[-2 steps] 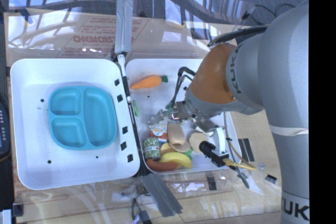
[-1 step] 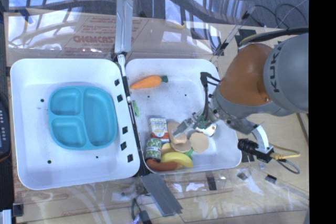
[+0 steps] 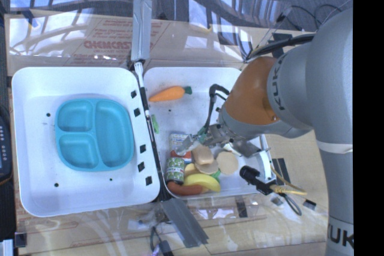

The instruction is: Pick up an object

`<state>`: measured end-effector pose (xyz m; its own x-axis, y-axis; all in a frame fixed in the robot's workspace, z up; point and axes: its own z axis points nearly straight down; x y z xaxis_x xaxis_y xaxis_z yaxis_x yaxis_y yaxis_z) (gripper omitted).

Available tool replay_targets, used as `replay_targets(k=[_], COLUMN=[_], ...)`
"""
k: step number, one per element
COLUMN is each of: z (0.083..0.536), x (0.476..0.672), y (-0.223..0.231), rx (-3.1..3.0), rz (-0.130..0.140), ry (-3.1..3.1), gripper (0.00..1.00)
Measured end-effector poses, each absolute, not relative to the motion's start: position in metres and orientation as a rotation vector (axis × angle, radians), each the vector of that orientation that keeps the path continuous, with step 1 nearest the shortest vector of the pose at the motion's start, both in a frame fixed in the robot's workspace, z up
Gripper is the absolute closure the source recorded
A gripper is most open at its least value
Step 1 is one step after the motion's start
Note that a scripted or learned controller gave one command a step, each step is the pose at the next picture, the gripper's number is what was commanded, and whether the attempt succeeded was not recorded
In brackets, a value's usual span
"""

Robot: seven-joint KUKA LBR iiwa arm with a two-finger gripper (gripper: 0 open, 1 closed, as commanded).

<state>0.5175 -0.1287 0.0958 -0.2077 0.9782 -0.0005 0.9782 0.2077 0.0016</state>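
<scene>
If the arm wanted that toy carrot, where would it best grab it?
Probably across the thick orange middle of the carrot, coming straight down from above. It lies flat on the floor of the right bin, lengthwise and apart from the pile of toy food, so the fingers could close on its long sides. The tapered tip and green stem give less to hold.

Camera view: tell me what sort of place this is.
Probably a robot lab's pick-and-place test bench, not a kitchen. A grey arm reaches over two white bins; the right bin holds toy food such as a carrot and a banana, the left a blue tray.
</scene>
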Motion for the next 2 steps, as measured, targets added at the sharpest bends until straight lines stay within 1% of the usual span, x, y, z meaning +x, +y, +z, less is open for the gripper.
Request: replay_targets(k=[1, 2], z=[0.096, 0.096], x=[0.521, 0.545], y=[-0.108, -0.106], rx=[1.898, 1.917], rz=[0.004, 0.004], ry=[2.496, 2.484], gripper=[0.0, 0.0])
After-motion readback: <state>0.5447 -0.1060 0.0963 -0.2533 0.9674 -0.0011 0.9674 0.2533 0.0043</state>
